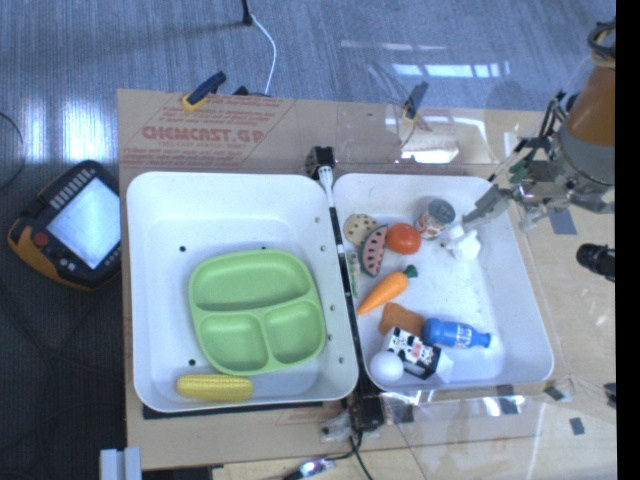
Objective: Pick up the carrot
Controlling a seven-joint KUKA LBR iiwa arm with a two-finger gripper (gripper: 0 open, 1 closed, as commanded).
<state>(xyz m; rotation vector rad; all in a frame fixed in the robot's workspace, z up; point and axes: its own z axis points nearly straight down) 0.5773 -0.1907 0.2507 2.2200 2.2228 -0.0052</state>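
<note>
Gripper [462, 236] above right bin, fingers indistinct

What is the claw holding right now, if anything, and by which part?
Nothing. The claw sits over the right bin's upper right area with nothing between its fingertips, and the carrot lies apart from it near the bin's middle, untouched.

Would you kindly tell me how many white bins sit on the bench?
2. The left bin holds a green plate and corn; the right bin holds the carrot among other items.
</note>
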